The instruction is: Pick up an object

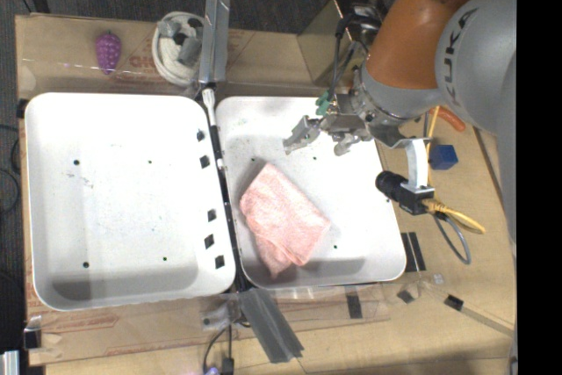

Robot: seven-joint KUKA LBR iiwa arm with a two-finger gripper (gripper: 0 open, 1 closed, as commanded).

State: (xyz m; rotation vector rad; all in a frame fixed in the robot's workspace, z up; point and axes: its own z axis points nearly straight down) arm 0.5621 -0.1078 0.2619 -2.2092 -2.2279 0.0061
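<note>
Pink folded cloth (283,219) lies in the right-hand bin (373,189), toward the bin's seven o'clock corner, with its long side running from about eleven o'clock down to five o'clock and one end close to the divider between the two bins. It looks like a soft, terry-type towel, folded into a thick pad with a rumpled lump at its lower end; I judge it light, limp and not at all fragile, with a nap that should give the fingers decent friction. Being floppy, it will sag and may unfold when lifted, so a pinch on a flat single layer could slip off or lift just one ply. The better hold seems to be the raised fold near the middle or the bunched lower end, pressing down into the bulk so that several layers are caught at once. The gripper (320,134) hangs over the upper part of the same bin, at roughly one o'clock from the cloth and apart from it, with nothing between its fingers; the two fingers look spread, one reaching toward nine o'clock and the other pointing down toward six. The left-hand bin (53,189) holds no objects. Beyond the bins, at eleven o'clock on the bench, sit a small purple object (108,51) and a white coil of cable (176,46), both well away from the arm.
</note>
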